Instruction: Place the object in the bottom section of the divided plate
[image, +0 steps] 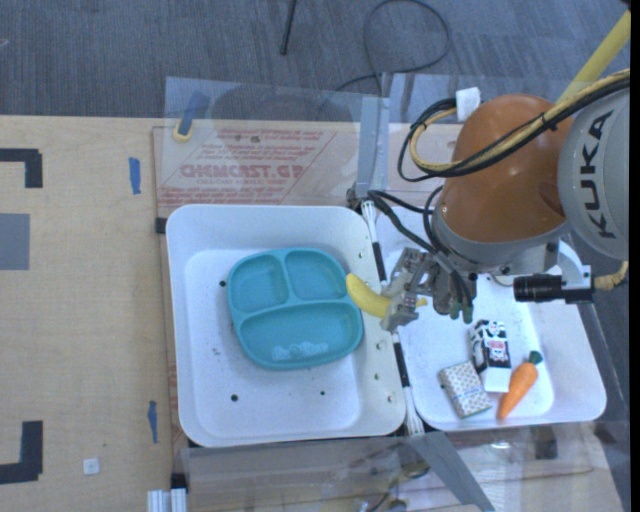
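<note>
1. Item, end effector: the gripper (398, 303) sits over the seam between the two bins, and I read a banana (366, 296) clamped between its fingers. The visible yellow end pokes out toward 9 o'clock, over the right rim of the left bin (200, 400).

2. Item, task thing: the banana's long axis runs roughly from 10 o'clock to 4 o'clock, its free tip just beside the right edge of the divided plate (295, 305). It appears held clear of the plate, not resting on it, though I cannot be certain from this slant.

3. Item, target: the plate's bottom section (297, 340), the large one, lies at about 8 o'clock from the gripper, near but not under it. My judgement: the carry calls for a short travel toward 8 o'clock before release.

4. Item, bystanders in the right bin (580, 400): a carrot (516, 389), a small carton (492, 349) and a patterned block (464, 389), all well apart from the work.

5. Item, hard to make out: the gripped end of the banana is hidden among the fingers; the orange wrist band (500, 170) and cables cover the upper part of the right bin. A faint smear or glare in the bottom section I cannot identify.
</note>
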